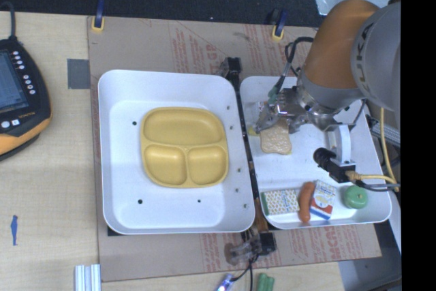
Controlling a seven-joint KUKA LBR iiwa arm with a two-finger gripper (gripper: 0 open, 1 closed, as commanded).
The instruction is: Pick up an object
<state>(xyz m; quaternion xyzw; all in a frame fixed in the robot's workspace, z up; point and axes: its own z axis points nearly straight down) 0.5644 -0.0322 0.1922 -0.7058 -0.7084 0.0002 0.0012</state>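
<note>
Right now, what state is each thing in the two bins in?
Yellow divided plate: flat, upright in left bin.
Bread slice: flat in right bin, just below the tool.
Hot dog: lying on its side.
Patterned cracker: flat.
Green round piece: resting by the rim.

- The wooden bench carries a brown cardboard sheet.
- Two white bins rest on the sheet: the left bin and, just right of it, the right bin.
- Left of the left bin, a black-and-orange pendant sits on bare wood.
</note>
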